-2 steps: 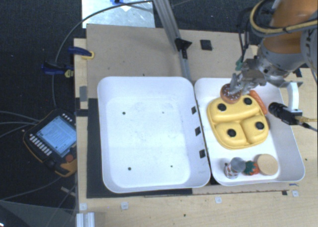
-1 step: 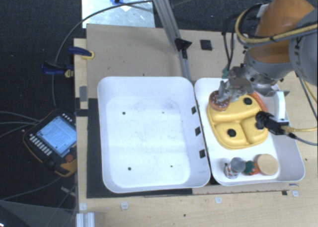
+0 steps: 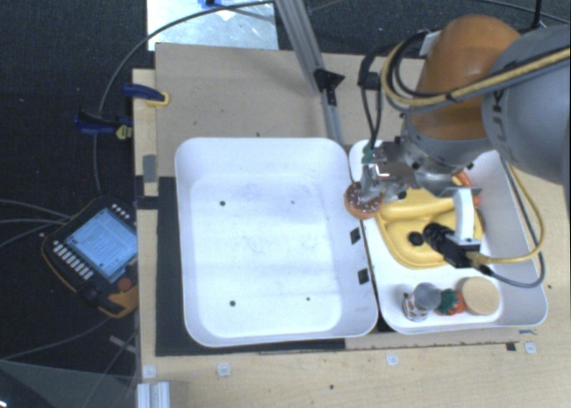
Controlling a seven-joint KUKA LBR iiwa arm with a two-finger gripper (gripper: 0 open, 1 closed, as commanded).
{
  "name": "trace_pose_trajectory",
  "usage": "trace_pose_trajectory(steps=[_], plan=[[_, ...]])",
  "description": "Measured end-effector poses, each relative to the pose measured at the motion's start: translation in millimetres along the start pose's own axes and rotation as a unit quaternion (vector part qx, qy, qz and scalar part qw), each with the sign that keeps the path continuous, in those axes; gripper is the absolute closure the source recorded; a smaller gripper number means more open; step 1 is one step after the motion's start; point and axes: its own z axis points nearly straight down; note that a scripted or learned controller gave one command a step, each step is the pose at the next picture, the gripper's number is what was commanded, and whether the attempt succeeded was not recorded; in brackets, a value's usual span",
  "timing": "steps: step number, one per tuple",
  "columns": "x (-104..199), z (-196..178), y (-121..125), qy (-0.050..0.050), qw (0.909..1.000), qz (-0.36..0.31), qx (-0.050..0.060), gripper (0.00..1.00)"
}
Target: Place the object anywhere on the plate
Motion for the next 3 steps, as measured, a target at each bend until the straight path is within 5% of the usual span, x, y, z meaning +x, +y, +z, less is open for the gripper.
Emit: trace_pose_trajectory(steps=[2, 3], plan=[[100.8, 21.4, -47.8, 0.000, 1.0000, 0.000, 0.000, 1.00], [97.6, 20.9, -46.5, -0.001, 1.0000, 0.003, -0.001, 0.00]])
